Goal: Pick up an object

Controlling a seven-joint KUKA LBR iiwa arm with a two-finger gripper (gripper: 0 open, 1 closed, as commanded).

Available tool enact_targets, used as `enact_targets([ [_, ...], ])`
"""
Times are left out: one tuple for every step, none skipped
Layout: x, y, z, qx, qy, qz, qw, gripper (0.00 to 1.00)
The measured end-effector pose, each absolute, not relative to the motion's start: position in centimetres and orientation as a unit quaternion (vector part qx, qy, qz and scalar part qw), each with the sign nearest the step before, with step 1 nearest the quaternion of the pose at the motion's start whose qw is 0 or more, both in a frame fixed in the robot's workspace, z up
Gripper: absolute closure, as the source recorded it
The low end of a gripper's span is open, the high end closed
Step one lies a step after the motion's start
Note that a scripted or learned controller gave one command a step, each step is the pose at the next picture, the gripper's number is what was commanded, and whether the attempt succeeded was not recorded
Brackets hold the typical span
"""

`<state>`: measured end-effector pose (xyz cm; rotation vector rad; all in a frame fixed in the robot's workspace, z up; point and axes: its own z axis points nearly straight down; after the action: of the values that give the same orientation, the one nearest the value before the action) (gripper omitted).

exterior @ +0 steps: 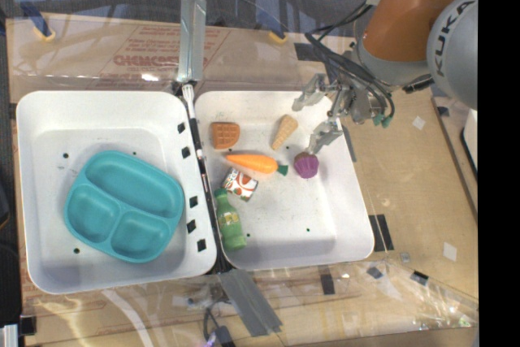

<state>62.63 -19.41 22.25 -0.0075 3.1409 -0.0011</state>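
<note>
Overhead, the grey arm (pixel 422 20) reached in from the worktop's (pixel 414 199) right edge, its hand (pixel 318 116) poised over the far right corner of the right bin (pixel 341 223) with its two fingers (pixel 307 93) spread apart and nothing between them. Just below the nearer fingertip lay a purple onion-like piece (pixel 306 165), apart from it. A cone-shaped pastry (pixel 283 131) lay near the bin's far edge, a waffle (pixel 225 134) beside it toward the left wall, and an orange carrot (pixel 253 164) stretched between waffle and purple piece. A small red-and-white can (pixel 240 184) sat under the carrot, and a green bottle (pixel 230 221) lay along the left wall toward the near corner. The left bin (pixel 49 256) carried a teal divided plate (pixel 122 206)
</note>
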Motion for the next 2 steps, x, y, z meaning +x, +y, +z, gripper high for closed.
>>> enact_targets([
  [53.8,-21.2,23.6,0.005,1.000,-0.0010,0.001,0.00],
  [47.7,-21.1,21.4,0.015,1.000,0.0000,-0.001,0.00],
])
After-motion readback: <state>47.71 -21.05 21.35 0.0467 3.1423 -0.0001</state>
